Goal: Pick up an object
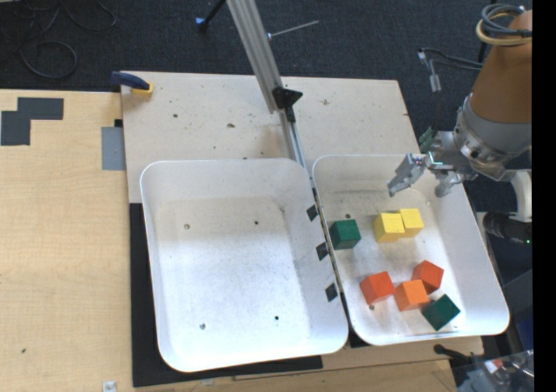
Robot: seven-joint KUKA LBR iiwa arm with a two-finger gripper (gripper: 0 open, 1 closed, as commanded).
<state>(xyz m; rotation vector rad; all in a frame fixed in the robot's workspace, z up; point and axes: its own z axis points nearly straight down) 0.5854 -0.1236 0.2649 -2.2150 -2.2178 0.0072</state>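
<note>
Here's the desk (217,116), pale and speckled, with a slanted metal rail (257,38) running down from the far edge to the gap between the two white bins, a black bracket (285,99) clamped partway along it. At the far left corner of the desk lies a small blue and yellow clamp (132,83), well apart from everything else. Cables (39,8) sprawl on the dark floor beyond the far edge, and a light wooden board (56,234) lies along the desk's left side. Three black clips (321,249) sit along the seam where the bins meet. The left bin (165,208) shows just its speckled white floor. The right bin (473,234) carries the blocks: a green block (345,233) near the seam, two yellow blocks (399,224) touching each other just beside it toward the right, and nearer the front edge a cluster of three orange blocks (403,285), the right pair touching, with a second, darker green block (440,311) right against them at the front right. The arm (502,95) comes in from the right, orange band above the grey wrist, and the claw (423,178) hangs over the far part of the right bin, fingers spread apart and released, nothing between them. The yellow pair sits just in front of it, with nothing standing between.
</note>
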